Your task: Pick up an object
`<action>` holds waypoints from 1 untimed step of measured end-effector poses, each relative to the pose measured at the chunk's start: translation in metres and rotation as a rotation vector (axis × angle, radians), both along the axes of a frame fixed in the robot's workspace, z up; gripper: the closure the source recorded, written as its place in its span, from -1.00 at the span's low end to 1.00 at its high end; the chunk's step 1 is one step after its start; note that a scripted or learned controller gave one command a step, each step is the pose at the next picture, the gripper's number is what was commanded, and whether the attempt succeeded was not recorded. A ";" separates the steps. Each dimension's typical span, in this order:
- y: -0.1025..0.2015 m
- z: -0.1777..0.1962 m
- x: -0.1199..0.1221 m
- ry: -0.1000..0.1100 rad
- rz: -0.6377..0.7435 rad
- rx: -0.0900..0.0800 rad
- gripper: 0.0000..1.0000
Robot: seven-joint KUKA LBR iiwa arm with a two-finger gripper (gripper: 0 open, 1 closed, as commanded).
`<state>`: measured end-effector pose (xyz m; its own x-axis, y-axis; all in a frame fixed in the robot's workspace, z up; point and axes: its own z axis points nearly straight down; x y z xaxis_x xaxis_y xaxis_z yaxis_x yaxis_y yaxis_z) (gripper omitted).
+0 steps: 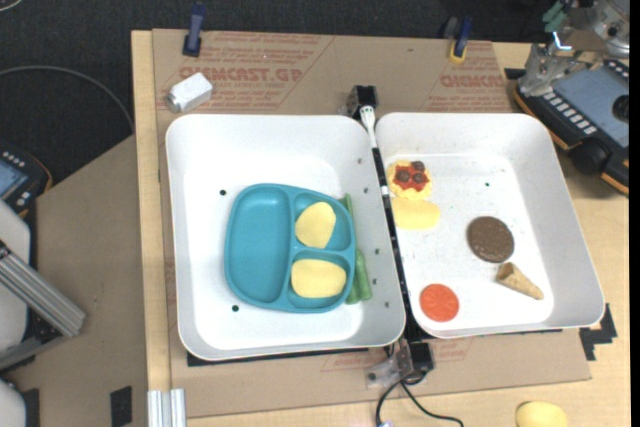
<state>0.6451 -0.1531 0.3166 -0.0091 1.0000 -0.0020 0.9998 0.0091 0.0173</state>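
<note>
The right bin [530, 140] holds a small pastry topped with dark red berries [409, 177], a pale yellow piece [415, 213], a brown round cookie [490, 239], an orange-red disc [438, 302] and a tan wedge [520, 281]. In the left bin [200, 165] lies a teal divided plate [258, 245] with two yellow pieces [316, 224] [318, 277] in its right compartments. A green pod [358, 265] lies along the plate's right side. My gripper [548, 65] hangs beyond the right bin's far right corner, above the bench and apart from every object.
A small white block [190, 92] sits on the cardboard behind the left bin. Blue clamps [193, 20] [460, 39] grip the board's far edge. A dark device [590, 115] lies right of the bins, and a yellow object [540, 413] at the bottom right.
</note>
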 end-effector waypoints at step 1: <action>-0.058 -0.123 0.020 0.024 -0.013 0.003 1.00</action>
<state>0.6653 -0.2107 0.1935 0.0034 1.0000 0.0007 1.0000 -0.0034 -0.0071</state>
